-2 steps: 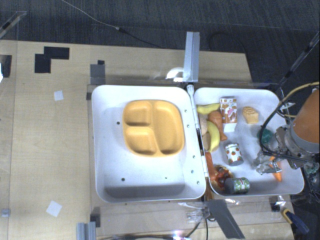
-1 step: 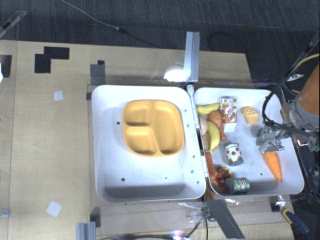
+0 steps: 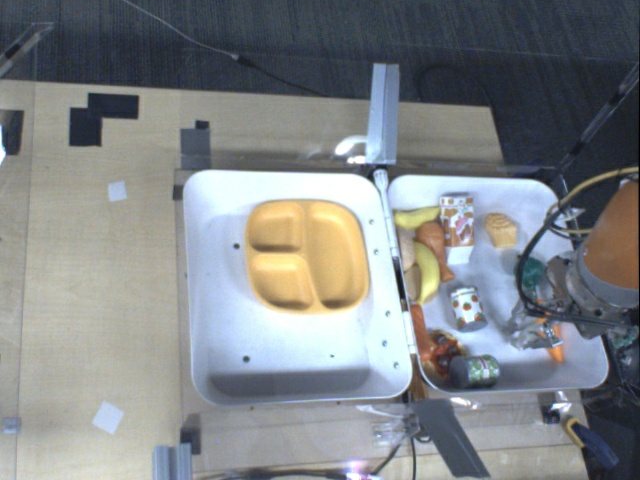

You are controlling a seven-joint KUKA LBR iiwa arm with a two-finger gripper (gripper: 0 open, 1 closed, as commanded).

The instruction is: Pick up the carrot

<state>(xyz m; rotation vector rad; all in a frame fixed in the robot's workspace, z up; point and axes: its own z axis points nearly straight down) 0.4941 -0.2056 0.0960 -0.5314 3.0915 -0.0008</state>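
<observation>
Camera view: gripper (image 3: 540,336) seemingly at carrot (image 3: 555,348).

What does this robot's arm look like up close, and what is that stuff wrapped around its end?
The arm enters from the right: an orange band above a grey metal wrist. Black cables loop around it, with a teal part on its left side. Below hangs the small silvery gripper, with a bit of orange beside its tip.

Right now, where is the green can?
The green can lies on its side at the near edge of the right bin, just below the small white can and left of the gripper.
</observation>
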